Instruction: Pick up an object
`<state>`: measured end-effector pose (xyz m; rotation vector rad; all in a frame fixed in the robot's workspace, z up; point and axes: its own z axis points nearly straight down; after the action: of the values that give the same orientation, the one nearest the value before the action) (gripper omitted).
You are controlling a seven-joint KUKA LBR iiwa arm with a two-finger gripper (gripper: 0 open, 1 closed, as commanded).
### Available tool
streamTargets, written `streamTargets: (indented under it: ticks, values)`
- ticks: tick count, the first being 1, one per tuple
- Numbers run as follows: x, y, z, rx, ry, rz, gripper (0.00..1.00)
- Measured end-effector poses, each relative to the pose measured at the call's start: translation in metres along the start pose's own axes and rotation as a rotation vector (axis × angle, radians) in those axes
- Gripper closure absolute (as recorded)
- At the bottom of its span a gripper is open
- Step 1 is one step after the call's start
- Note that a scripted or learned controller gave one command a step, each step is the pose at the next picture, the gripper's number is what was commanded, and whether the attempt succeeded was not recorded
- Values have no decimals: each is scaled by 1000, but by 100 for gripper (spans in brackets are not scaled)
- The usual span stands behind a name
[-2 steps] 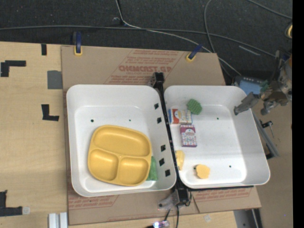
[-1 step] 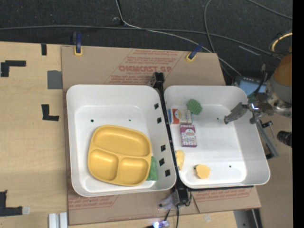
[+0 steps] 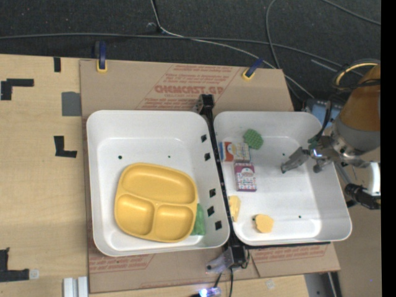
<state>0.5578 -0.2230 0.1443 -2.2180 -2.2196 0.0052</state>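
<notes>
A small pink and white box [image 3: 245,177] lies flat near the right bin's [image 3: 322,228] left wall. The fingers [image 3: 304,159], spread wide and holding nothing, hang by its right edge.

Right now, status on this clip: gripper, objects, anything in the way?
Gripper over right bin, holding nothing. Pink box, green piece, yellow piece loose on bin floor. Nothing blocking between gripper and pink box.
</notes>
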Motion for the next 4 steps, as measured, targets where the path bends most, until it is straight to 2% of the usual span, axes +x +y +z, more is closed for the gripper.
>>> streamTargets:
  ticks: [1,2,3,4]
  values:
    - [1,0,53,-1,0,-1,0]
    - [1,0,41,-3,0,-1,100]
    - [10,-1,-17,-7,-1,-1,100]
    - [3,1,-63,-8,-2,0,100]
